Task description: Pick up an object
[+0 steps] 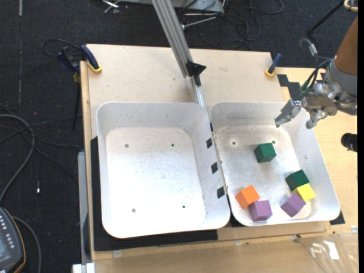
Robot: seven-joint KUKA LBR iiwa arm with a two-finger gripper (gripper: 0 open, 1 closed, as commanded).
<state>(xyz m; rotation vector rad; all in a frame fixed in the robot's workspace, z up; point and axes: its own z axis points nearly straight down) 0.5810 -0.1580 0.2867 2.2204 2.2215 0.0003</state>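
Note:
My gripper [299,116] hangs over the far right edge of the right bin [239,115], open, with nothing between its two fingers. A green cube [265,152] lies in that bin below and left of the gripper. Near the bin's front sit an orange cube [247,196], a purple cube [260,210], a second purple cube [293,204], a yellow cube [306,192] and a dark green cube [297,179].
The left bin [151,166] lies beside the right one, with black clips along the shared wall. A slanted metal pole [173,30] rises from the bench behind the bins. Clamps sit at the bench's far corners.

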